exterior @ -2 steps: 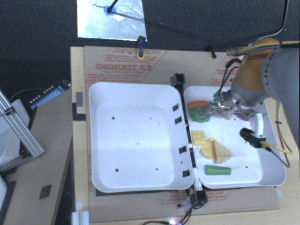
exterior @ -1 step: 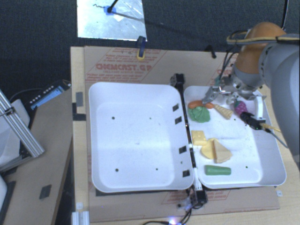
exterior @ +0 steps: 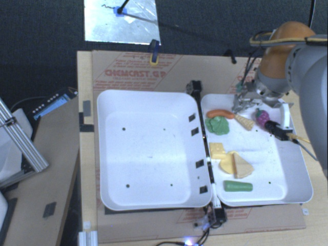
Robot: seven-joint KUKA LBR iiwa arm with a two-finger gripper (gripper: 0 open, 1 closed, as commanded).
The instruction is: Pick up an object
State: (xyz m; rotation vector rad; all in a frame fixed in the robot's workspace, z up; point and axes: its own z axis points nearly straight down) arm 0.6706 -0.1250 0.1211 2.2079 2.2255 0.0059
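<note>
A cardboard-covered bench [exterior: 133, 68] bore 2 shallow white plastic bins. The two-finger metal gripper [exterior: 241, 104] hung low in the right bin [exterior: 292, 173], its spread unclear; an orange carrot-shaped toy [exterior: 220, 114] lay just beside it, a green leafy toy [exterior: 218, 125] slightly below.

The bench [exterior: 169, 65] is a flat board with a pale cardboard-coloured top, printed with faded red lettering near its far edge. Two shallow white bins sit directly on it, side by side and touching along their inner rims, where small black clips join them. The left bin [exterior: 110, 101] is the wider of the two; the right bin [exterior: 300, 186] lies just beside it, its near corner reaching almost to the board's front edge. A yellow-and-blue clamp [exterior: 154, 53] grips the far edge of the board — just behind the left bin. At the near edge, a small dark fitting with wires [exterior: 212, 218] sits between the bins.
</note>
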